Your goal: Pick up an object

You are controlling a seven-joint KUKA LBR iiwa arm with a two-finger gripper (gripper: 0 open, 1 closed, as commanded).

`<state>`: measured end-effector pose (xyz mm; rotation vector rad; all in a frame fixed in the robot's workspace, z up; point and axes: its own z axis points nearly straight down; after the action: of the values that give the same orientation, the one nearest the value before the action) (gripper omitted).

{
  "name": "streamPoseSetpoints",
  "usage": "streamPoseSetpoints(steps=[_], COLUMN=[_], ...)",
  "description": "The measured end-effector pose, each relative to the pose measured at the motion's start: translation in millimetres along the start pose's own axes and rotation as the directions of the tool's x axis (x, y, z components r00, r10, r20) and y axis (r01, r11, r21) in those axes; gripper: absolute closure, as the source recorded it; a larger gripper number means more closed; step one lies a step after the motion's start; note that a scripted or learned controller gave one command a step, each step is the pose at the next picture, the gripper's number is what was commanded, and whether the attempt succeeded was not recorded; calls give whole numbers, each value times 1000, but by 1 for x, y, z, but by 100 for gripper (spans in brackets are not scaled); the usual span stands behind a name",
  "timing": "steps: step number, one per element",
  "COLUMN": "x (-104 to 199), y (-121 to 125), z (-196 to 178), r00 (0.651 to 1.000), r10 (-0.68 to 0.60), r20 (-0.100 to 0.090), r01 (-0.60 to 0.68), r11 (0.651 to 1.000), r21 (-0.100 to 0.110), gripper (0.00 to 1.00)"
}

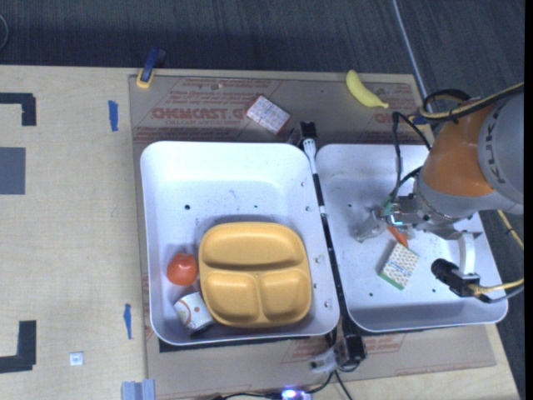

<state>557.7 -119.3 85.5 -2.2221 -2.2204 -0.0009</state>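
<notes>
My gripper point(371, 222) hangs low over the middle of the right bin point(366, 302), its arm coming in from the right. A small orange-red piece point(399, 236) lies just to its right, partly under the wrist. A pale patterned packet point(400, 267) lies tilted on the bin floor, a little below and to the right of the gripper. In the left bin point(225, 161) sit a yellow divided tray point(253, 272), an orange ball point(181, 268) at its left and a small white and orange cup point(191, 310) on its side near the front corner.
Behind the bins, on the cardboard, lie a yellow banana point(365, 90), a small patterned packet point(266, 113) and a blue clip point(150, 65). A black strip point(320, 215) runs between the two bins. Bare bin floor lies at the back of both bins.
</notes>
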Motion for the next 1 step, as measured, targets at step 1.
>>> streamPoseSetpoints(steps=[1], x=[0], y=[1], z=[-10], r00=[1000], r10=[1], r20=[1], r01=[-1], r11=[1000], r21=[-4], gripper=[100])
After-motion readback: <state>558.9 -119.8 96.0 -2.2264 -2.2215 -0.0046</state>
